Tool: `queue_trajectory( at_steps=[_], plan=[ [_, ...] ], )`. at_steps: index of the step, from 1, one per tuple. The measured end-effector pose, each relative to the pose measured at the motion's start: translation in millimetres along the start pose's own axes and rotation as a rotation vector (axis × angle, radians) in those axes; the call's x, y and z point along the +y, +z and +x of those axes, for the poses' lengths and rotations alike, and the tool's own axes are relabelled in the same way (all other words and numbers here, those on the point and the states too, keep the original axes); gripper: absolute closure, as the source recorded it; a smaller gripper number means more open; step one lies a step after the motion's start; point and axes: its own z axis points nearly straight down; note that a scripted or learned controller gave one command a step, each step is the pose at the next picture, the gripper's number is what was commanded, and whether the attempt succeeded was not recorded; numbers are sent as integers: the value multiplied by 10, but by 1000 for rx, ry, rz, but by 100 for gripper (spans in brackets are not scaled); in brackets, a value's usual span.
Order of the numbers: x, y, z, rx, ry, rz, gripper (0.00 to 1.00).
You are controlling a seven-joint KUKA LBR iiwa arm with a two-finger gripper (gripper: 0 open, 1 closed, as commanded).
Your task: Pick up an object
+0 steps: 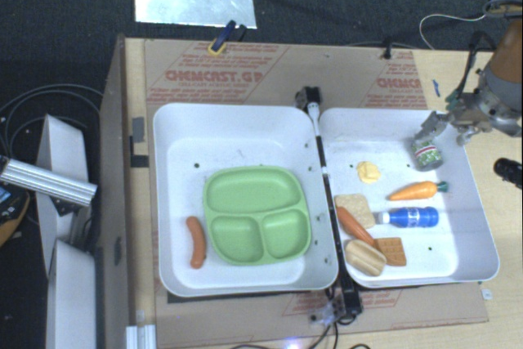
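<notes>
A brown board on the bench carries two white bins side by side. The arm reaches in from the right, its gripper low over the right bin's far right corner; a small green-and-white can sits just beneath it. Whether the jaws are spread or pressed together cannot be told. Carrot, bottle, cracker, bread and a yellow piece crowd the bin's near half. The left bin holds a green tray and a sausage, with bare floor along its far edge.
</notes>
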Motion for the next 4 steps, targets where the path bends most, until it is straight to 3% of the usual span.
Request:
queue_trajectory(
  at_steps=[1, 2, 3, 4],
  plan=[
    [171, 907, 53, -2, 1, -4, 0],
    [183, 798, 54, -3, -2, -8, 100],
    [39, 93, 813, 1, -2, -4, 100],
    [-205, -280, 1335, 1, -2, -2, 100]
  ],
)
